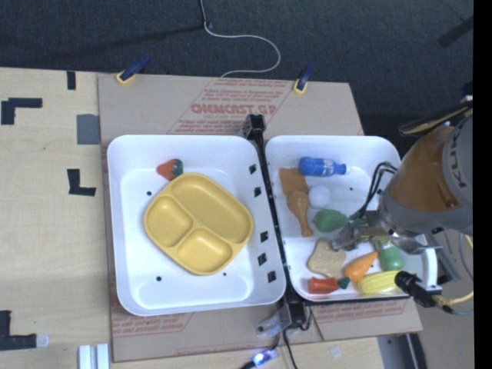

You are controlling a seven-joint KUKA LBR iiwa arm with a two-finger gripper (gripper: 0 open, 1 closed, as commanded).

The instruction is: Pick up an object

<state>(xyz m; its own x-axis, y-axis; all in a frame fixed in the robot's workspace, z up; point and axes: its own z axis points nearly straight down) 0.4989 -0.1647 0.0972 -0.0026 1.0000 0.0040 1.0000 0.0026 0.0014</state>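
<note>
End effector (pixel 355 233) low among toys in right bin (pixel 384 151), beside green piece (pixel 330 221), presumably seeking a grasp; finger state indiscernible.

Two bins are sitting side by side: the left bin (pixel 123 229) is holding a divided plate (pixel 197 222), the right bin (pixel 338 146) a bottle (pixel 321 167) behind a pile of toy food (pixel 338 264).

- The arm (pixel 438 179) comes in from the right, its orange band uppermost and grey links beside it.
- The wrist bends down and leftward, low at the near right.
- The gripper (pixel 346 237) (a small dark assembly) points left.
</note>
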